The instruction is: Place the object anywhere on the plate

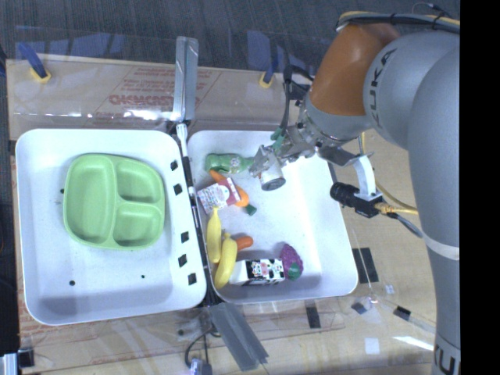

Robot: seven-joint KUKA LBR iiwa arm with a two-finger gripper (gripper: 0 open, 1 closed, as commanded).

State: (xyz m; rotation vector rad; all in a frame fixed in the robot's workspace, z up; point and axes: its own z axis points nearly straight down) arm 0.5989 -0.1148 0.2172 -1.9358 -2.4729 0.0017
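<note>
The gripper (271, 170) is hanging over the upper part of the right bin (332, 233); whether it is gripping anything cannot be told. Just left of it a green toy (223, 162) is lying, with a carrot (233, 190), a pouch (212, 198), bananas (219, 250), a cow carton (264, 270) and a purple toy (291, 260) sitting lower down. The green plate (113, 201) is resting in the left bin (39, 287).

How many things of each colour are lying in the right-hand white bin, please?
Yellow: 2, the two plastic bananas.
Green: 1, the green toy.
Orange: 2, the carrot and the small orange piece.
Purple: 1, the purple toy.
Black and white: 1, the cow-patterned carton.
White and red: 1, the small pouch.
Total: 8.
</note>
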